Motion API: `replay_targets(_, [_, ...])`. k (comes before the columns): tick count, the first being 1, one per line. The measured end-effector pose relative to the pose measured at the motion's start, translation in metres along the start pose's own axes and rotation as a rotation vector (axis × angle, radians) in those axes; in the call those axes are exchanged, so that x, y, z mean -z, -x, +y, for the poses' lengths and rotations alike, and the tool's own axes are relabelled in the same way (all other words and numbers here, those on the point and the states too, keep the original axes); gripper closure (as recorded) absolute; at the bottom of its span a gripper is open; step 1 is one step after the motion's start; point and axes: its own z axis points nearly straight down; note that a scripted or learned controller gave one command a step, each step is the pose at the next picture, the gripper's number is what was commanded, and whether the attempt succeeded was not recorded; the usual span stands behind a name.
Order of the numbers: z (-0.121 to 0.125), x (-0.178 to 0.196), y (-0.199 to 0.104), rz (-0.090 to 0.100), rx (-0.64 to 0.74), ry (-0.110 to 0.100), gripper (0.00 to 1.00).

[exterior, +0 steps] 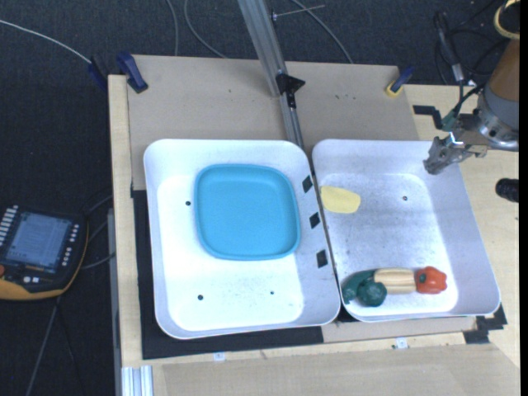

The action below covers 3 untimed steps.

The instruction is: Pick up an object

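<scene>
In the right bin (462,221) a yellow piece (340,199) lies near the upper left corner. Along the bin's front edge sit a dark green piece (365,291), a tan stick-shaped piece (394,280) and a red piece (430,280), close together in a row. My gripper (440,157) hangs over the right bin's upper right rim, far from all of these, and nothing shows between its fingers. The arm comes in from the right edge of the view.
The left bin (169,246) holds a blue square plate (247,211). A metal post (262,23) slants down to the gap between the bins. A teach pendant (37,246) lies on the floor at left. Clamps sit at the bench's back corners.
</scene>
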Motion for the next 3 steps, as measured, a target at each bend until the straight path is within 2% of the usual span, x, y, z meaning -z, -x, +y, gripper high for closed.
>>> replay_targets(2, [-0.018, -0.009, -0.099, 0.002, 0.004, -0.003, 1.0])
replay_targets(3, [-0.024, 0.006, -0.146, 0.002, 0.004, -0.002, 1.0])
